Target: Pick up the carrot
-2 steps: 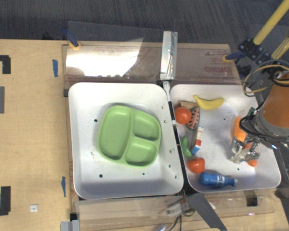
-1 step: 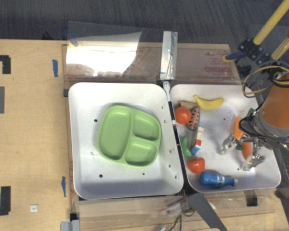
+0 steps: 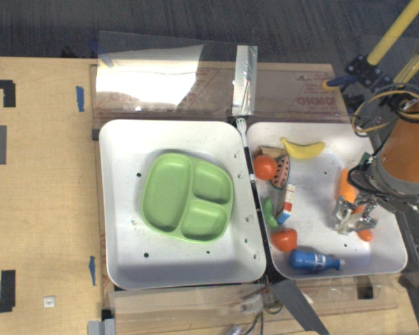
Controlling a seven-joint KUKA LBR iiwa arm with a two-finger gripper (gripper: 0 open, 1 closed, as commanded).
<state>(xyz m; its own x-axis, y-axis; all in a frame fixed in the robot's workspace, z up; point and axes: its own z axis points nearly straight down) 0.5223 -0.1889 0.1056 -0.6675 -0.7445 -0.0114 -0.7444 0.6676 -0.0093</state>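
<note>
Carrot (image 3: 344, 185): orange, short visible stub, right side of right bin (image 3: 314, 190), partly hidden behind gripper (image 3: 355, 218). Gripper directly over it, near bin floor; finger spread and grasp cannot tell. Green plate (image 3: 187, 197) in left bin.

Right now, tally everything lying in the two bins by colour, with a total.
Green: 2, the divided plate and a small green item
Red-orange: 2, tomatoes
Yellow: 1, banana
Blue: 1, bottle
Orange: 1, carrot by the gripper
Red and green: 1, watermelon slice
Total: 8
</note>
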